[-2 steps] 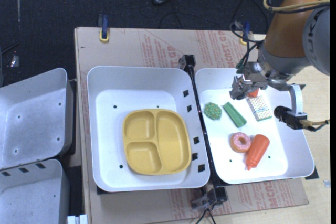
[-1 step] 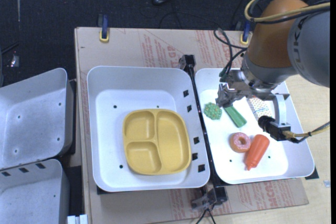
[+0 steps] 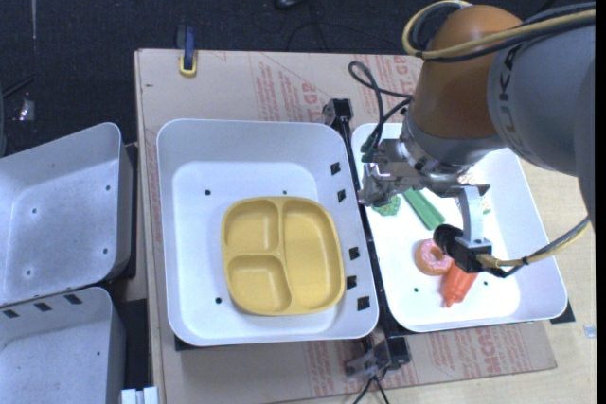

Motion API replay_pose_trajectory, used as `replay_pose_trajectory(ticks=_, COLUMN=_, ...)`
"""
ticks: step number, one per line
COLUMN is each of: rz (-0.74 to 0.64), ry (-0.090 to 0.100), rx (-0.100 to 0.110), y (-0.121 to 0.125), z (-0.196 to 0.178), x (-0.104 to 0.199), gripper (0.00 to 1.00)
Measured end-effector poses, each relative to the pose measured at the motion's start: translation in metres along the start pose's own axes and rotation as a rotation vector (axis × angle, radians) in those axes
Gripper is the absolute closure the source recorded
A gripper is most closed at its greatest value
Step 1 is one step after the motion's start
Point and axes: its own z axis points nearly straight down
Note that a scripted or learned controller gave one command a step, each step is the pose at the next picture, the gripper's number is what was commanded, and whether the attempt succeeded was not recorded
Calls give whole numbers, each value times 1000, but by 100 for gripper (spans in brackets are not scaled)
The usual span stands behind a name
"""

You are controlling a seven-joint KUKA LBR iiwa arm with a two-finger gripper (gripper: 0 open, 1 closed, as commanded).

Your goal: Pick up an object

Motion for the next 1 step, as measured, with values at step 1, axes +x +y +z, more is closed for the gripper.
replay_pose_trajectory(ticks=1, rz=0, ry=0, rx=0, y=-13, z=-4, x=45, gripper=100)
